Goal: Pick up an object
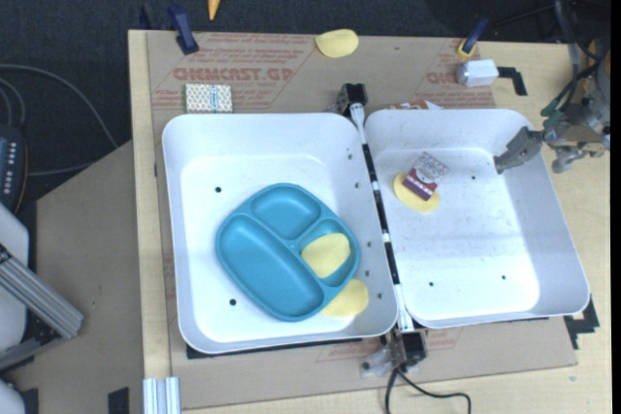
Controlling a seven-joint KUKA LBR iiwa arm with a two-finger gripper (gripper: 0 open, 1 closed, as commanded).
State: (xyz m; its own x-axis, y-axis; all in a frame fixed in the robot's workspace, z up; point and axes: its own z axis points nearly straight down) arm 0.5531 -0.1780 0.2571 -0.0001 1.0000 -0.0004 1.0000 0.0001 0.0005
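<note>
Overhead, left bin (194,150) with blue tray (277,252) holding a yellow piece (326,253), another yellow piece (346,300) beside it, right bin (524,276) with small yellow object (417,186) near its upper left, gripper (558,143) at the right rim, spread open, holding nothing

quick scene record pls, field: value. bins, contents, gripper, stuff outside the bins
left bin: blue divided tray, one yellow piece in a tray compartment, another yellow piece beside the tray's lower right edge
right bin: small red and white item on a yellow disc, upper left area
gripper: over the right bin's upper right rim, nothing seen between its fingers
outside bins: yellow piece on the bench above the bins, small carrot on the floor
</note>
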